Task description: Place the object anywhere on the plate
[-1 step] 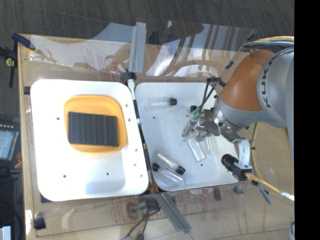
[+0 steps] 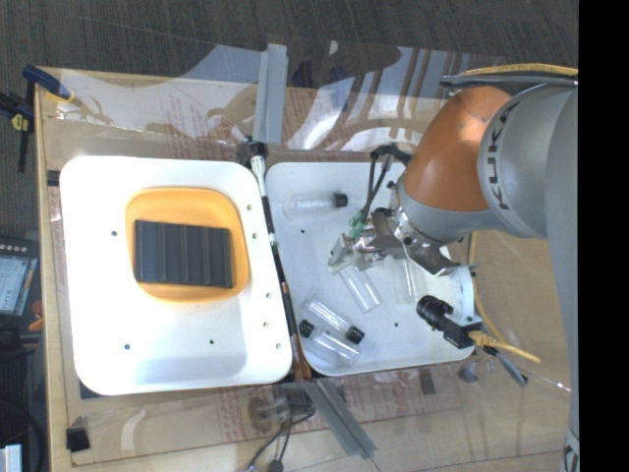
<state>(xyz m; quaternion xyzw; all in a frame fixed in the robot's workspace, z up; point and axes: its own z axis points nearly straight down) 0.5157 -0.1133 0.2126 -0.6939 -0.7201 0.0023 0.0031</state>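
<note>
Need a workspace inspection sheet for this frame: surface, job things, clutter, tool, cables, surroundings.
Surface: left bin and right bin, both white, side by side on the bench.
Job's things: yellow plate in the left bin, with a dark ribbed slab lying on it; clear capped tubes loose in the right bin, one by the far wall, two near the front.
Clutter: nothing seen.
Grippers: tool over the right bin, among the tubes.
Cables: thin black wires above the tool; dark cable in front of the bench.
Surroundings: dark carpet.

White left bin (image 2: 98, 313), right bin (image 2: 314, 244) (seemingly touching)
</note>
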